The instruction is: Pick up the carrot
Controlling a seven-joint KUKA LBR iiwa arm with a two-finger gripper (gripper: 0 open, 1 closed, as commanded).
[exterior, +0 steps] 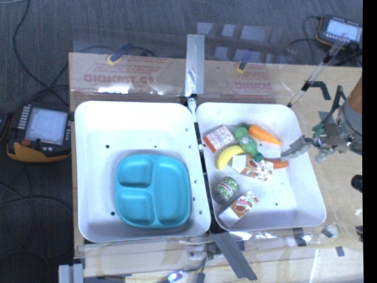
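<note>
The carrot (263, 135), orange with a green top, lies in the right bin (306, 208) near its far side. It rests next to a green vegetable (246, 141). My gripper (307, 151) hovers at the right wall of that bin, to the right of the carrot and a little nearer the front. Its fingers (293, 149) stand apart with nothing between them, and the left one reaches over the bin's edge. The gripper is apart from the carrot.
Around the carrot lie a red-and-white box (219, 137), a banana (228, 155), a small carton (253, 167), a thin red piece (278, 164), a can (226, 188) and another packet (243, 204). A blue divided plate (153, 190) sits in the left bin (94, 152).
</note>
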